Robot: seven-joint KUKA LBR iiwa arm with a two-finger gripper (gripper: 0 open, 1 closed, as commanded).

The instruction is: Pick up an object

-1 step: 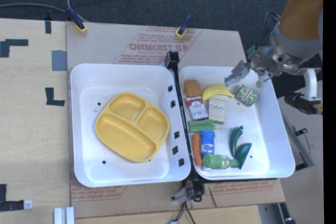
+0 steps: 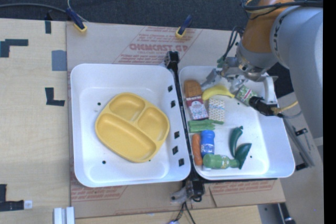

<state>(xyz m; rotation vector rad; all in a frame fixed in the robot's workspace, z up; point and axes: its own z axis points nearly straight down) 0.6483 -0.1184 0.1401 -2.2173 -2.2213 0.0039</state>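
The arm (image 2: pixel 299 34) has a smooth, rounded grey casing with a glossy orange band (image 2: pixel 262 26) above the wrist; thin dark cables loop beside that band, and the wrist carries pale metal fittings

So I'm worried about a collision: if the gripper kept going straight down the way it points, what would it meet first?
Probably the banana, lying just below the gripper in the right bin; depth is hard to judge from this slanted view.

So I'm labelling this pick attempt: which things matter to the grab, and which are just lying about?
In play:
gripper, at the right bin's far end
banana just below it
brown bun beside it

Lying about:
yellow divided plate in the left bin
carrot
blue bottle
green peppers
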